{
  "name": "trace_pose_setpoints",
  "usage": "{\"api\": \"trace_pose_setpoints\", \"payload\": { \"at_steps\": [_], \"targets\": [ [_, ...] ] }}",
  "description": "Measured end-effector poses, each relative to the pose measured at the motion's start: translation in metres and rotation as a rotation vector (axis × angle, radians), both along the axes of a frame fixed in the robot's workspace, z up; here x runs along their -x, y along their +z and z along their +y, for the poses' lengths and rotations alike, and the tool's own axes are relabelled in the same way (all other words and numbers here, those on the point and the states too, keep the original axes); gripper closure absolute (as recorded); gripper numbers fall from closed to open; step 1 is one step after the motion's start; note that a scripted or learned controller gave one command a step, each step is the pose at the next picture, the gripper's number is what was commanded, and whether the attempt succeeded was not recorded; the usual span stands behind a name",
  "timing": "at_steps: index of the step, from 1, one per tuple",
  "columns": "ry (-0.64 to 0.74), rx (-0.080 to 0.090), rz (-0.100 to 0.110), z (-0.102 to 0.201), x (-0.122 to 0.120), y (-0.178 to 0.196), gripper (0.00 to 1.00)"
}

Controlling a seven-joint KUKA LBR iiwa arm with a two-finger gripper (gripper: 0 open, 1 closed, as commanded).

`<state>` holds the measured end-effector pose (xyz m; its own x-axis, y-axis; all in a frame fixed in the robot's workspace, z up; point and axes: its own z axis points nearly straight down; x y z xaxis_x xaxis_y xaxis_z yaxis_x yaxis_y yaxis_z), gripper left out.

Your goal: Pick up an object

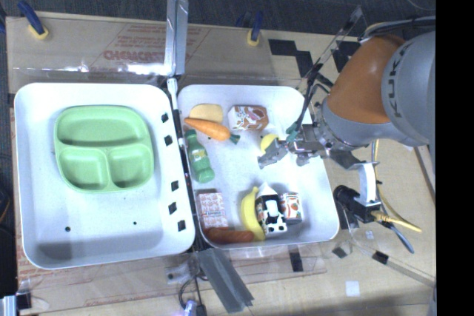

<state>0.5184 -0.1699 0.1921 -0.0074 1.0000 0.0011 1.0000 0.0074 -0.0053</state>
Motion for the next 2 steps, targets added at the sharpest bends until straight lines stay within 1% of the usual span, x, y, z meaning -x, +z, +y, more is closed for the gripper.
{"api": "trace_pose_setpoints", "payload": {
  "at_steps": [1,2],
  "targets": [
    [0.02,0.0,0.0,0.017,0.034,-0.084,0.0],
    [0.024,0.003,-0.011,0.016,0.03,-0.072,1.0]
  ]
}}
